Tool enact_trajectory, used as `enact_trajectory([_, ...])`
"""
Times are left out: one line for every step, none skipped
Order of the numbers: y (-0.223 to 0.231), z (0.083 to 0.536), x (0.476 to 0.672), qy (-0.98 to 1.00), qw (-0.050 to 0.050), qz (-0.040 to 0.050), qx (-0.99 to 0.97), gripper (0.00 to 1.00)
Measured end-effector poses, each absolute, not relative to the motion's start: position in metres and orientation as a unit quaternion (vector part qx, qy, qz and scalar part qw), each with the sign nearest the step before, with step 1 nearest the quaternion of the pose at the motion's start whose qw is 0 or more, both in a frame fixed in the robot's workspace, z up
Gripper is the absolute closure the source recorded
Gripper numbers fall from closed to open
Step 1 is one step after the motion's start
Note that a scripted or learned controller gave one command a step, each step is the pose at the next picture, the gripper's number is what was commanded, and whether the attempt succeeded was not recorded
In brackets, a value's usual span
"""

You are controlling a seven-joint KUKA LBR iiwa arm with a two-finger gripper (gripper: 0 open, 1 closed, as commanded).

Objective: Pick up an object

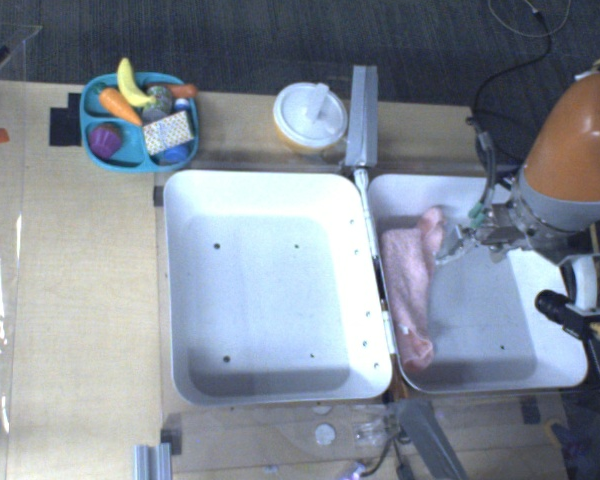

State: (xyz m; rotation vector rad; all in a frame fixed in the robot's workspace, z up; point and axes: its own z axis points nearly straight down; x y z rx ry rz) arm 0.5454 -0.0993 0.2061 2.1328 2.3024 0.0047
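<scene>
Nearest us, the near rim of the left bin [280,393] runs smooth, white and round-cornered, its shallow floor dotted with small dark holes. Beside it, in the right bin [500,373], we see the pink cloth [410,283]: soft, fuzzy and rumpled, lying along that bin's left wall. Its long axis runs from near to far, one rolled end pointing toward us and the far end bending right, toward the arm. The gripper [458,243] hangs just beside that far end, low in the bin; we cannot tell whether it is clenched, released or grasping the fabric, because its metal parts blur together there. Above it we see the arm's orange band [575,138] and grey housing reaching in from the right, covering the right bin's far right corner. A grey metal bar [361,118] stands at the far end of the seam between the bins. On the wooden bench [70,298], far left, sits a blue plastic tray [140,120] of toy food, and a white lidded cup [310,116] just left of the bar.
</scene>
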Motion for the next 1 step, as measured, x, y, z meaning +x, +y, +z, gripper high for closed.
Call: enact_trajectory([-0.1008, 0.1162, 0.5785, 0.777, 0.002, 0.0014, 0.63, 0.0])
